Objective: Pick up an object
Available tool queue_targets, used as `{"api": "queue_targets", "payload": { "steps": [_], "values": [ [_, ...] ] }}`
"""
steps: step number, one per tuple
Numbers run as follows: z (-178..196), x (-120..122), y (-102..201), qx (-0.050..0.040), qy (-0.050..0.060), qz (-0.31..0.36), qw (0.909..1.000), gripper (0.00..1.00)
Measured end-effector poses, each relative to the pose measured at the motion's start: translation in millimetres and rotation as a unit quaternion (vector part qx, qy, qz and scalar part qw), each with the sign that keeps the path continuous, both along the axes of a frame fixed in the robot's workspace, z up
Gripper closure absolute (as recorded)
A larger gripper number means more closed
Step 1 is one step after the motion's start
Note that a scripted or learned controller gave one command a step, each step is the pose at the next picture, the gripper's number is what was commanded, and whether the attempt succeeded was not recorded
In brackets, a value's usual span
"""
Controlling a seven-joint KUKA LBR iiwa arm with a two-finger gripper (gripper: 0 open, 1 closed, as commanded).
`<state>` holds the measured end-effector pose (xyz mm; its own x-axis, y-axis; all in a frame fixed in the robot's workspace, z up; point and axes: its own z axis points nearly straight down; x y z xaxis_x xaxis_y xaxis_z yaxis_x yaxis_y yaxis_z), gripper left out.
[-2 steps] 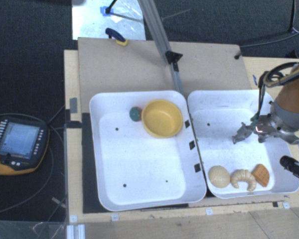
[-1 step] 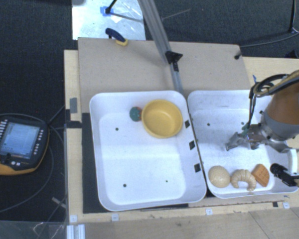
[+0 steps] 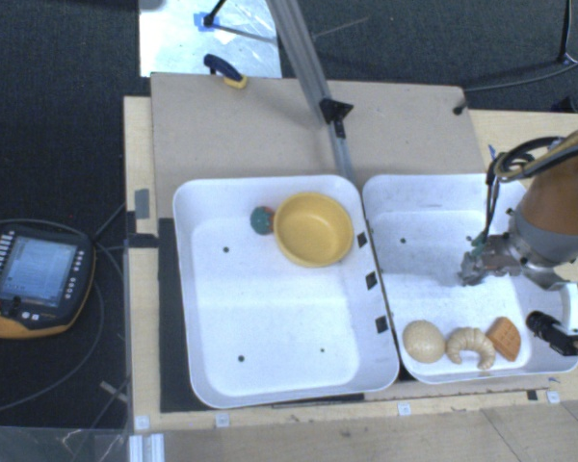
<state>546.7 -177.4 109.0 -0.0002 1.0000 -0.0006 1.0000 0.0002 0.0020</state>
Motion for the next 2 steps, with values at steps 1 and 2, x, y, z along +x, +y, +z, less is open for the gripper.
{"api": "queue_targets", "payload": {
  "steps": [1, 2],
  "values": [
    [61.6, 2.4, -5.4, -0.0005, -0.002, 0.000, 1.0000, 1.00],
    [106.5, 9.4, -8.6, -0.0003, -0.001, 0.000, 1.0000, 1.00]
  ]
}}
